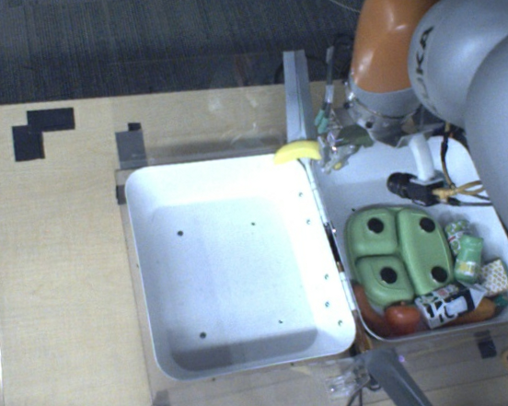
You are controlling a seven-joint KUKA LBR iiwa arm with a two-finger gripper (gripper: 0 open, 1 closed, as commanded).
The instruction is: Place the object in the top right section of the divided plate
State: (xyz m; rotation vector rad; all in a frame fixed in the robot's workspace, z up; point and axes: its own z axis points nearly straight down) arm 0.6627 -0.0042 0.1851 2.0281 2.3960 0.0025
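Observation:
A small yellow banana [296,152] hangs over the far rim between the two bins, its right end caught in my gripper [329,152], which is shut on it. The green divided plate [401,249] lies in the right bin, nearer the front and well below the gripper. Each plate section has a dark dot, and I see nothing lying in its top right section [422,227].
The left white bin [153,285] sits beside the right bin [363,183]. Crowded around the plate's front and right edges are a green can [467,253], a beige waffle-like piece [494,277], a black-and-white packet [444,304] and a red item [399,318].

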